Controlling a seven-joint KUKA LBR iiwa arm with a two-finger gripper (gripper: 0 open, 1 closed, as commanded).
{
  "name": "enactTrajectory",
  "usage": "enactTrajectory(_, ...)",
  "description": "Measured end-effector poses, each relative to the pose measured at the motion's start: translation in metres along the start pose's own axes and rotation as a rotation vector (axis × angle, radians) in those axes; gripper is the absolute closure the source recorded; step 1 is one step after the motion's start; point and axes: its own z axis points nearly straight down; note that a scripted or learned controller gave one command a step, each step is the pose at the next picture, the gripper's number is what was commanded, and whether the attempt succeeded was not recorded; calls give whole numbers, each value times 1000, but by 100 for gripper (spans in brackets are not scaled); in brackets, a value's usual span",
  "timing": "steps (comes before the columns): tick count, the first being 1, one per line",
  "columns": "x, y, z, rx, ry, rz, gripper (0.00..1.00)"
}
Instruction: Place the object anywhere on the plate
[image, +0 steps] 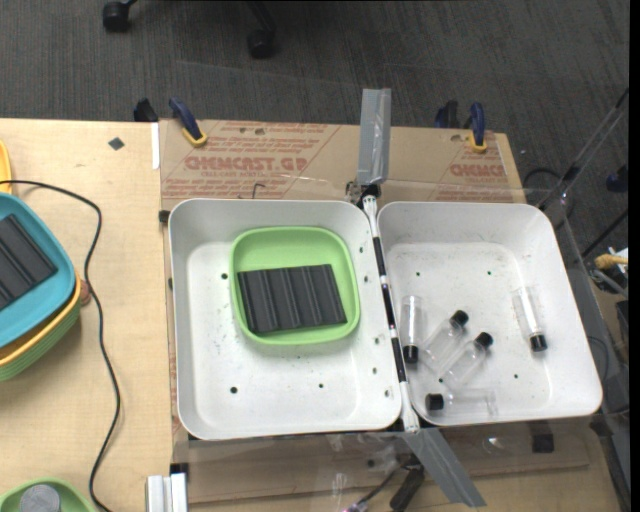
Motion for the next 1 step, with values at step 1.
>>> enactTrajectory(1,17,6,-136,-1,0,-5,0)
